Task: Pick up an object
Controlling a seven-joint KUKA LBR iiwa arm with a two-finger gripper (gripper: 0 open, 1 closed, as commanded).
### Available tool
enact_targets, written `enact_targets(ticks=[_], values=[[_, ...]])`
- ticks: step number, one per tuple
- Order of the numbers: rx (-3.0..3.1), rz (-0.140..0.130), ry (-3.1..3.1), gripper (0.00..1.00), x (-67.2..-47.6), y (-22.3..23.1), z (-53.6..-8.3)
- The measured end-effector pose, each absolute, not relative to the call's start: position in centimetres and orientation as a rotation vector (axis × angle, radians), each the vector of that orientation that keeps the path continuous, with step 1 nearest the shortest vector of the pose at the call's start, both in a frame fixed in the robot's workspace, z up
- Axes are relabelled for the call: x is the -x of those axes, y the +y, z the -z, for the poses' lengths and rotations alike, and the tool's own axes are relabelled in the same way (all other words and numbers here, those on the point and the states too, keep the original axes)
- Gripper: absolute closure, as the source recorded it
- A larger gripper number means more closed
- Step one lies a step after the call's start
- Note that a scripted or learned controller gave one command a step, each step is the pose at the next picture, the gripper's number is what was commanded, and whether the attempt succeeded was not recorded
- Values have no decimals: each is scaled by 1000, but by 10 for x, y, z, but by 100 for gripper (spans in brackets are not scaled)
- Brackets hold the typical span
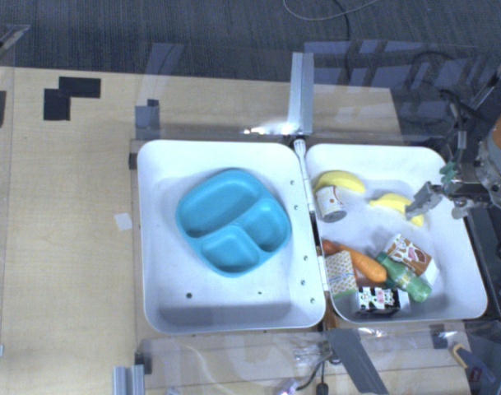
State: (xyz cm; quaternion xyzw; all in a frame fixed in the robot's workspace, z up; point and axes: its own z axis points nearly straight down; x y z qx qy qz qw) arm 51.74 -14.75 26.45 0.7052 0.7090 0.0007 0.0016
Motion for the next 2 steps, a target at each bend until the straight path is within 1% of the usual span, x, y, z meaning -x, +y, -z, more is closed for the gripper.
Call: enact_targets(ticks=[1,2], values=[[-2441,-4,1973,0,-587,-170,-217],[-2645,-9,1681,0,-609,-178,-107]])
